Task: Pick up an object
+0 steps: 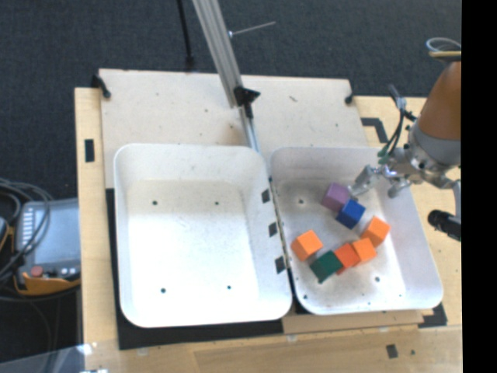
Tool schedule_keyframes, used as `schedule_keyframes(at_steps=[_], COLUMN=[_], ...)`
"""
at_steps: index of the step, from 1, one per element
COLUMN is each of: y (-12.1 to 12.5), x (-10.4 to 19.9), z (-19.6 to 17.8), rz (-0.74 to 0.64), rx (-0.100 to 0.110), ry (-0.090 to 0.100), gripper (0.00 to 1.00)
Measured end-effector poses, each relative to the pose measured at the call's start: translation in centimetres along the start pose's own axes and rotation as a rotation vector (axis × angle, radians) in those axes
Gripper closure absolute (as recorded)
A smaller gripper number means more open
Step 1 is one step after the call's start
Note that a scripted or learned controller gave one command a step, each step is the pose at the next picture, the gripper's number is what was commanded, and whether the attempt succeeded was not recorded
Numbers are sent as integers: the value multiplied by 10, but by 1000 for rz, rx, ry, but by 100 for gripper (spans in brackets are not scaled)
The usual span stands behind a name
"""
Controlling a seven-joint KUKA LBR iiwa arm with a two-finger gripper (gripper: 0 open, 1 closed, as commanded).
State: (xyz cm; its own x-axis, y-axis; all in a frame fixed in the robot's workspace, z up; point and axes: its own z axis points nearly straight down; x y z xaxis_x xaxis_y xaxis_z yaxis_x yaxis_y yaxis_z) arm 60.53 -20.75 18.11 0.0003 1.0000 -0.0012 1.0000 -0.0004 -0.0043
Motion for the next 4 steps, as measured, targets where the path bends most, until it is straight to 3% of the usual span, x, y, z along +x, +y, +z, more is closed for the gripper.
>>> schedule_keyframes(at_steps=[1, 2, 3, 4], y=[-3, 0, 10, 11], x=[-5, -6, -1, -3], z=[62, 46, -11, -34], rz=[1, 4, -4, -6], rx=[0, -11, -12, -9], ry=[0, -1, -1, 0], gripper=[0, 100, 100, 100])
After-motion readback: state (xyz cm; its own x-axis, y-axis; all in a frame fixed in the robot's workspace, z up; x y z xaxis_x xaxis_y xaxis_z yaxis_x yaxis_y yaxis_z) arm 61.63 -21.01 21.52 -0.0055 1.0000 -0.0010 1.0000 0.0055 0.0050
